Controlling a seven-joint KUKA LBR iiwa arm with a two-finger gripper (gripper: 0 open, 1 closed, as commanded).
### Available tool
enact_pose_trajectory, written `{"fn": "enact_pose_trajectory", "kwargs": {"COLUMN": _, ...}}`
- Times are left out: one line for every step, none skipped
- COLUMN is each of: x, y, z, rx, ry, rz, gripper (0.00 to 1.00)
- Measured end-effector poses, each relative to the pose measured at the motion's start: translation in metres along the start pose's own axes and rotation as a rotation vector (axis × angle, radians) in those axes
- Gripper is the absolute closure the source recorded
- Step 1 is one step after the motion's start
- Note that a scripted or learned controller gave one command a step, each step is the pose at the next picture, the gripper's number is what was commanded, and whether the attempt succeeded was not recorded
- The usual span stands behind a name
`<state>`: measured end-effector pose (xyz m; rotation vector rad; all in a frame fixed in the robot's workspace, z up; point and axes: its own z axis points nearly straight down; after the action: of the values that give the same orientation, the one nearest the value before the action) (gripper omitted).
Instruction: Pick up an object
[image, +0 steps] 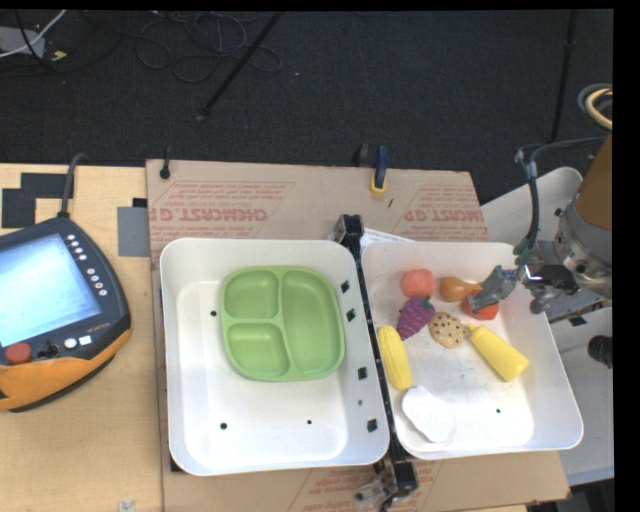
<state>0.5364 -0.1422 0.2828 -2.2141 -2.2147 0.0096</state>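
Note:
The right white bin (560, 400) holds several toy foods: a red tomato (419, 282), an orange piece (457, 289), purple grapes (415, 318), a brown cookie (447, 330), a yellow corn cob (395, 358), a second yellow piece (499, 353) and a white lump (430, 413). My gripper (489, 293) reaches in from the right and hangs low over the bin's far right part. It is just right of the orange piece. A small red object (486, 311) shows directly under its tip, partly hidden by it.
The left white bin (190, 400) holds a green divided plate (281, 323). A black divider (365, 340) runs between the bins. A teach pendant (50, 300) lies at the bench's left. The arm's wrist and cables (570, 260) crowd the right bin's far right edge.

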Motion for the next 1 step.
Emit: {"fn": "enact_pose_trajectory", "kwargs": {"x": -0.0002, "y": 0.0013, "z": -0.0037, "rx": -0.008, "ry": -0.001, "rz": -0.001, "gripper": 0.0}}
